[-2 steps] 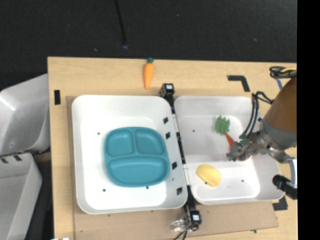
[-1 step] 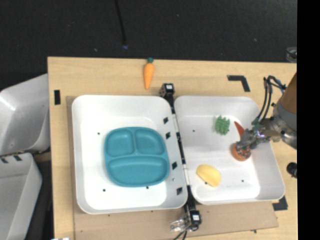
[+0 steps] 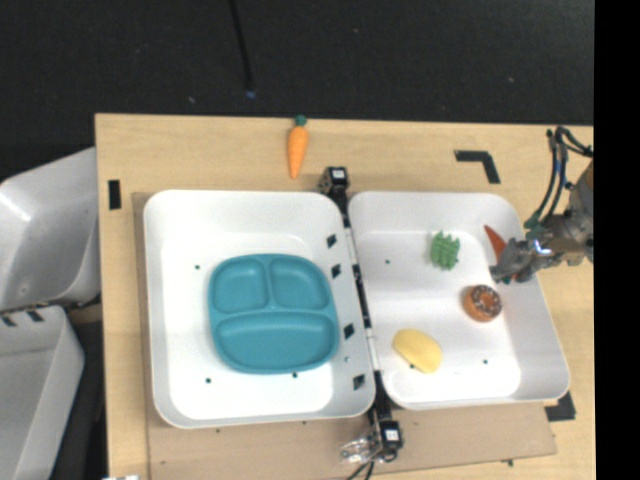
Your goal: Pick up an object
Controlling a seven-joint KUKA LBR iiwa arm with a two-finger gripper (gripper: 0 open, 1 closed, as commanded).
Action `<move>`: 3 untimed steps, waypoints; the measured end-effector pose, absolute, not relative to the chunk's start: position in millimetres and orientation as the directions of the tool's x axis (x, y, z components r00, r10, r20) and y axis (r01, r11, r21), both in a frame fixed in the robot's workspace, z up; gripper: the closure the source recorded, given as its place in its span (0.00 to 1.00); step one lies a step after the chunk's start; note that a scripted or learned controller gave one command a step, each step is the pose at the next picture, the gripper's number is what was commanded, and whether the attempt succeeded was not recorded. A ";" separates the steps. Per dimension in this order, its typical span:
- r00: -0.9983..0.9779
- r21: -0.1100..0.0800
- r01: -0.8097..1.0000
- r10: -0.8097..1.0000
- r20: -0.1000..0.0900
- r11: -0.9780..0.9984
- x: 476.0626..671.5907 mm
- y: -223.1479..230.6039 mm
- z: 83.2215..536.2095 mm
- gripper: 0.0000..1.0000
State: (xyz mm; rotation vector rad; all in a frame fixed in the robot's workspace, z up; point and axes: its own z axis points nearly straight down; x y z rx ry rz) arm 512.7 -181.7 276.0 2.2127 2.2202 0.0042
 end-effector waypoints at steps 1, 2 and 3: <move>-0.007 0.003 1.000 1.000 0.000 0.007 532.1 -133.9 280.6 1.00; -0.006 0.000 1.000 1.000 0.000 0.006 545.5 -86.7 265.6 1.00; -0.007 0.000 1.000 1.000 0.000 0.007 569.0 -38.0 248.8 1.00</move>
